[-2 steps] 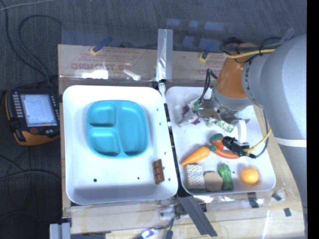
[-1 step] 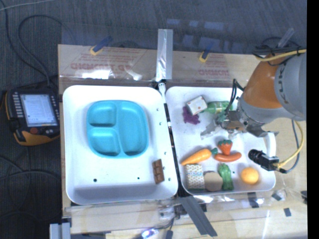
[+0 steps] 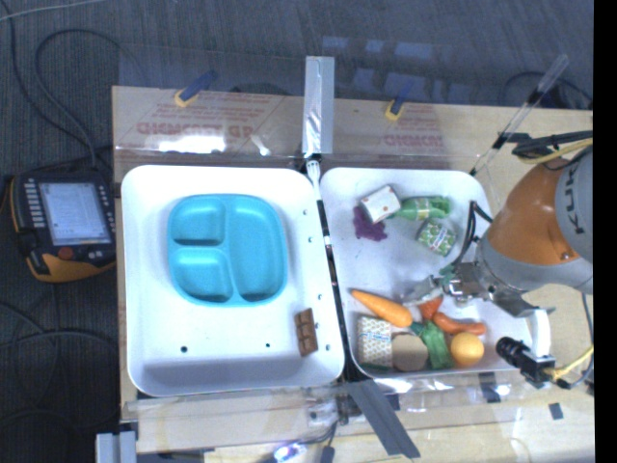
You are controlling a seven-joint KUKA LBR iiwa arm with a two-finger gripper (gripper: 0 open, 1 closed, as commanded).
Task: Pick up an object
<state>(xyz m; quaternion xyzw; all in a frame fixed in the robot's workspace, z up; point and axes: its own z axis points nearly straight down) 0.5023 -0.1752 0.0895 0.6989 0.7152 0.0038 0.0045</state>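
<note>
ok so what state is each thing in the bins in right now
blue divided plate: flat in the left bin, compartments bare
chocolate bar: lying loose by the left bin's right wall
carrot: lying flat in the right bin
claw: low over the right bin, nothing seen gripped
orange fruit: resting at the right bin's front edge

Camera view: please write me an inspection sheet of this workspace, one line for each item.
Surface: two white bins side by side.
Job's things: carrot, green packets, white box and other toy food in the right bin.
Clutter: blue divided tray and brown block in the left bin.
Grippers: gripper low over the right bin.
Cables: black cable on the floor.
Surroundings: pendant at left.
</note>
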